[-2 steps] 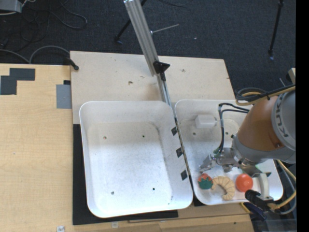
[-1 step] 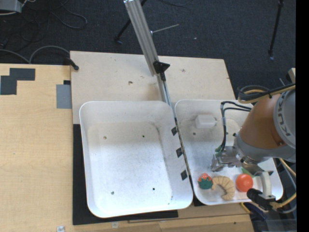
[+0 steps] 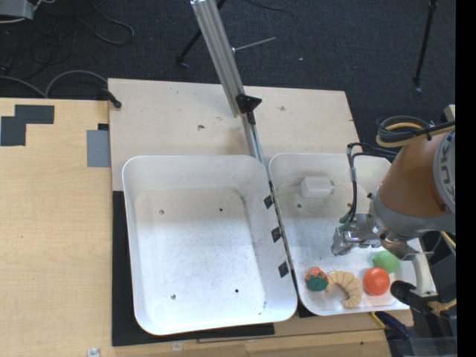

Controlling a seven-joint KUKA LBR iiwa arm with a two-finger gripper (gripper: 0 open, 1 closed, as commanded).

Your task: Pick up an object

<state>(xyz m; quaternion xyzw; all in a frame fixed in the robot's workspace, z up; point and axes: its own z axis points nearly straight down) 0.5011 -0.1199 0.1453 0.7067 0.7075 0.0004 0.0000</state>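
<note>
My gripper [image 3: 343, 244] hangs over the right bin [image 3: 294, 229], below the orange band of the arm. Its metal fingers point down and left, a little above the bin floor. Nothing shows between them, and I cannot make out their spread. Just below the gripper lie a tan croissant-shaped piece [image 3: 345, 286], a small red and green toy [image 3: 316, 279], an orange-red ball [image 3: 377, 281] and a green object [image 3: 386, 260]. A pale white block [image 3: 316, 187] rests near the back of the same bin.
The left bin [image 3: 134, 222] sits beside the right one, with a rail with black clips [image 3: 274, 233] along their shared edge. A slanted metal pole [image 3: 223, 58] rises behind the bins. Wooden bench surface lies to the left.
</note>
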